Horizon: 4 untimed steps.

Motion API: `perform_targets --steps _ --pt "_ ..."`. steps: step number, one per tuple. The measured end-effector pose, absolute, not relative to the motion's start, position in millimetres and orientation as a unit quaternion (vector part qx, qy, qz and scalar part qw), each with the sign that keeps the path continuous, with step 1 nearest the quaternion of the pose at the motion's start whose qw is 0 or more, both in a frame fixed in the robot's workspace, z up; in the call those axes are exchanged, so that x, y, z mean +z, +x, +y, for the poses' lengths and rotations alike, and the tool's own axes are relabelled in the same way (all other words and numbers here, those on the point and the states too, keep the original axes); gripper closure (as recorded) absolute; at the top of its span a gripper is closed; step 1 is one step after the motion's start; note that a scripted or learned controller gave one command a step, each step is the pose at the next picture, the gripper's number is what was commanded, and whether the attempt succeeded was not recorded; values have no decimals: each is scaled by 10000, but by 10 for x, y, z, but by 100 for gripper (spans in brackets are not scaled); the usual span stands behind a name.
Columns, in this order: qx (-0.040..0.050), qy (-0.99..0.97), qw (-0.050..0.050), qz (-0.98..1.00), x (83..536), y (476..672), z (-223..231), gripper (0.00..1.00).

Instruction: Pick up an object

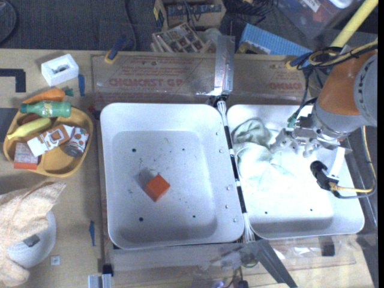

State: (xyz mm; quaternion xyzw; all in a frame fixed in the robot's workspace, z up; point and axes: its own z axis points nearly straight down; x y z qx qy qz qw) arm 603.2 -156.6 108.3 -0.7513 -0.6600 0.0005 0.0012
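An orange-red block (158, 186) lies on the floor of the left bin (120, 125), a little left of its middle. A crumpled white and pale green cloth (255, 150) lies in the upper left part of the right bin (300, 221). My gripper (293, 143) hangs over the right bin's upper part, just right of the cloth, below the arm's orange band (339, 89). I see nothing between its fingers.
A yellow bowl (48, 167) with toy food and a green bottle sits left of the bins. A peach cloth (27, 215) lies at the lower left. A clear plastic wall (162, 77) runs behind the bins. A black cable plug (321, 174) hangs over the right bin.
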Motion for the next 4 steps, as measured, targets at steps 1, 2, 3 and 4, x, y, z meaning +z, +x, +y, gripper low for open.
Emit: perform_targets --steps 1,2,3,4 --pt "-2 -7524 -2 -6587 1188 6036 -1583 100" --pt "-1 -7524 -1 -6587 1187 6035 -1584 0" --pt "-4 -7475 -21 -6643 1584 6406 -2105 0" --pt "-11 -6919 -23 -7220 882 6625 -1427 0"
